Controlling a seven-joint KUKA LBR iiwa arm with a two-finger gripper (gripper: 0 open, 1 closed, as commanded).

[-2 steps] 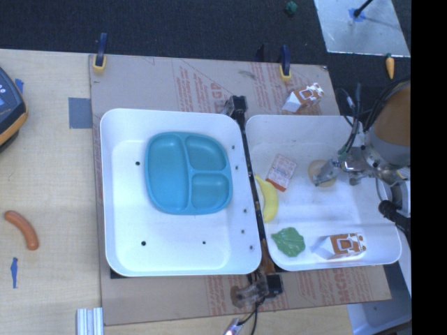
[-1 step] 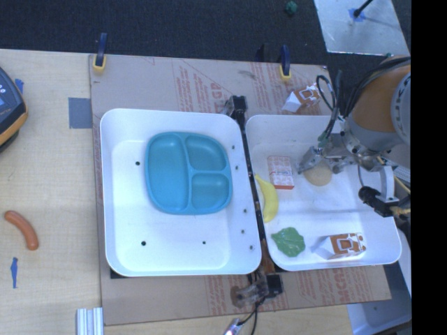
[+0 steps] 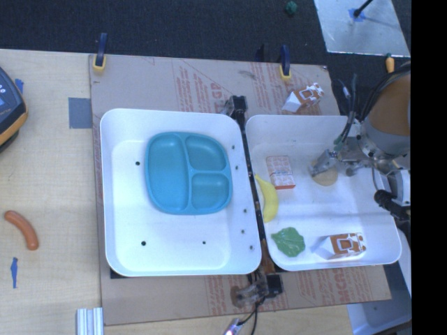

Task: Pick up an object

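Here, the two-finger gripper (image 3: 327,167) is low in the right white bin (image 3: 363,208), touching a small round tan object (image 3: 325,178), seemingly to grasp it; jaw state cannot be told.

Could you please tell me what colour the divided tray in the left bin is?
The divided tray is light blue, plain and unpatterned, clearest in the camera view.

A: What lies under the setup?
B: A pale wooden benchtop (image 3: 49,180) under a brown cardboard sheet (image 3: 174,82).
A: And beyond?
B: Dark carpeted floor (image 3: 154,9) with 1 grey mat (image 3: 356,19).
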